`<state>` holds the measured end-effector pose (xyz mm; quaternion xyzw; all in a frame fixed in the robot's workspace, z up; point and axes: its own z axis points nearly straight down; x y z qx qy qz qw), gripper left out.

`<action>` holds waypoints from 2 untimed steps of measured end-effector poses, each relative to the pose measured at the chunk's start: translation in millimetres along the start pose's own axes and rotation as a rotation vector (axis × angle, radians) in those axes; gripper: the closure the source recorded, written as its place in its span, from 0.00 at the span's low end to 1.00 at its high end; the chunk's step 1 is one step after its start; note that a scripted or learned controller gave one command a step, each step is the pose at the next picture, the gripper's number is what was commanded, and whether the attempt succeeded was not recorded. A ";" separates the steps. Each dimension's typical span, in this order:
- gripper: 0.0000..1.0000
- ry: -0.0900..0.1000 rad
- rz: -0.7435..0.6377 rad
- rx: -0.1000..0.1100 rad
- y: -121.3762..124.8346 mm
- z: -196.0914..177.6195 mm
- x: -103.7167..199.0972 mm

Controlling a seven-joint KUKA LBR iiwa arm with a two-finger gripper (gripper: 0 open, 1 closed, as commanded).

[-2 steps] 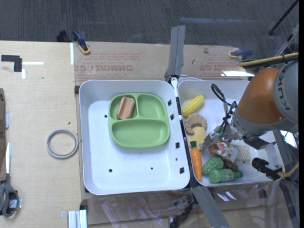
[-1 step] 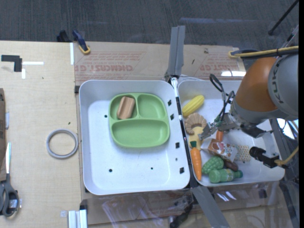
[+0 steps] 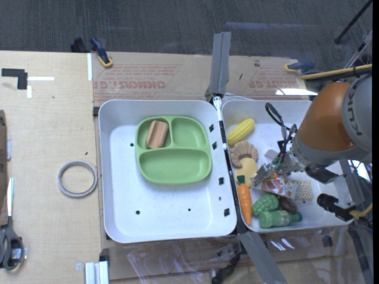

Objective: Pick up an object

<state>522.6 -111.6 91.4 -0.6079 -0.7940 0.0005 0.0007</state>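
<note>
Green broccoli toy [image 3: 265,204] is lying at the right bin's [image 3: 308,103] near edge, just toward the camera from the gripper [image 3: 273,169]. Gripper is hovering low over a crinkled snack packet [image 3: 279,186], nearest pick candidate, long axis running away rightward. Can't tell gripper state. Carrot [image 3: 244,201] is lying left of the broccoli.

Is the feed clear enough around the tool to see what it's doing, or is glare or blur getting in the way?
Camera view: even light, no strong glare on the white bins. Green plate and corn read sharp. The tool sits low among cluttered toys, partly masked by the arm; its fingertips are too small and muddled to read.
</note>
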 end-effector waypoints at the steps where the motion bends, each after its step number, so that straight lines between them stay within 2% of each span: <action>1: 1.00 -0.001 0.004 -0.002 0.3 -9.3 -1.2; 2: 1.00 -0.002 0.060 -0.002 84.5 -100.5 33.2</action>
